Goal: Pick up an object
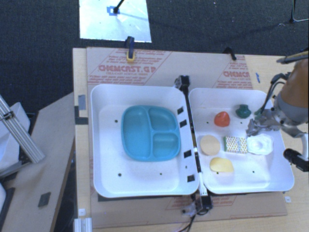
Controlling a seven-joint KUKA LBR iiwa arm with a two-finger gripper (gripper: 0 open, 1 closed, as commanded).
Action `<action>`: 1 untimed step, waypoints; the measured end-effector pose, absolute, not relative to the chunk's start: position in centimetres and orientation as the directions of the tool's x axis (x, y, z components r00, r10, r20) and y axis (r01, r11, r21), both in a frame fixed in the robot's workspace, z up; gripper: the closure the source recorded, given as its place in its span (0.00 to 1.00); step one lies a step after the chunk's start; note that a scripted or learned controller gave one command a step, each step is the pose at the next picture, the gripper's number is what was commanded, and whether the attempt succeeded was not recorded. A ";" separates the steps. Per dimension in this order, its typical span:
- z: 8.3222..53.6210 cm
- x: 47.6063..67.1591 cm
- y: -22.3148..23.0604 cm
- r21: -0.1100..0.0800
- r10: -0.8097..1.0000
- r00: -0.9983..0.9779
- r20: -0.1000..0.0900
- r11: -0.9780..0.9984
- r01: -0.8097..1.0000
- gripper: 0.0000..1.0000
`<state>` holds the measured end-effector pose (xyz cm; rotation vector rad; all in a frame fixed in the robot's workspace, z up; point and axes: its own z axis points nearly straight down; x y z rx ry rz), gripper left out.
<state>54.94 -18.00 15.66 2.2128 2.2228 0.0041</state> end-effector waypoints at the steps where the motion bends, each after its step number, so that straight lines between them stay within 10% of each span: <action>1: 22.1 55.3 -18.2 0.009 1.000 -0.005 -0.003 0.005 1.000 1.00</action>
